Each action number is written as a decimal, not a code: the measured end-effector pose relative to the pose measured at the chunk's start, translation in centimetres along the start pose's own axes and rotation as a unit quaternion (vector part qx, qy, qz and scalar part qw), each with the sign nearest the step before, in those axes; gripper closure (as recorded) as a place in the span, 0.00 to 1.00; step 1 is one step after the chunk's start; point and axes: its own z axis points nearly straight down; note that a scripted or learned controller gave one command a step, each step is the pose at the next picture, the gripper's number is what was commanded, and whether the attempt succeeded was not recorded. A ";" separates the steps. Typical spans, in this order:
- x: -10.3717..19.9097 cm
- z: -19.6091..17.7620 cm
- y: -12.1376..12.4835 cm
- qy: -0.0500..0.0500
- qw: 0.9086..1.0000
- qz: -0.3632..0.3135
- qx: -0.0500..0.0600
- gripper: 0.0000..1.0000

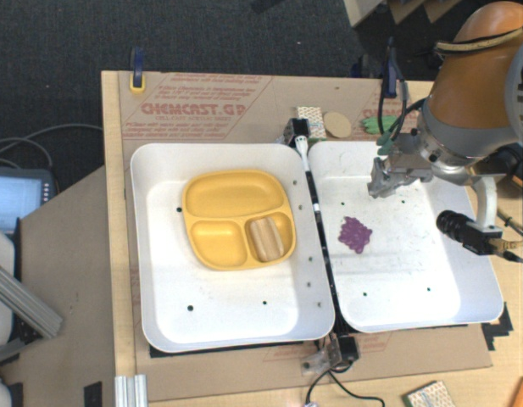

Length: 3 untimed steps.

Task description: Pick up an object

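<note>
Purple lump (356, 234), knobbly like a small toy bunch of grapes, lies flat on the floor of the right bin (464, 312), toward the bin's 9 o'clock side and apart from its walls. Nothing touches it or crowds it, so a straight drop from above looks workable, and I judge it the likeliest thing to be picked.

The pincer (384, 185) hangs over the same bin, nearer its 11 o'clock corner, on the grey and orange arm (477, 83) that comes in from 3 o'clock. Whether the pincer is open or closed I cannot tell from this slant, and nothing is seen gripped in it. From the pincer the lump sits near, at about 7 o'clock, and lower, on the bin floor. The two are apart, so I judge the arm needs a short shift that way before it goes down.

In the left bin (159, 253) a yellow plate (236, 195) with three sections rests near the middle. A tan block (264, 237) lies in its 5 o'clock section, kept in place by the ridges around it. It lies well apart from the pincer, at about 8 o'clock
</note>
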 end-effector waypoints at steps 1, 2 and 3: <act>-5.4 -2.5 -0.7 -0.001 1.000 0.005 -0.001 1.00; -3.3 -4.2 1.3 0.000 1.000 0.001 -0.001 1.00; -7.2 -9.6 -2.9 -0.001 1.000 0.005 -0.002 1.00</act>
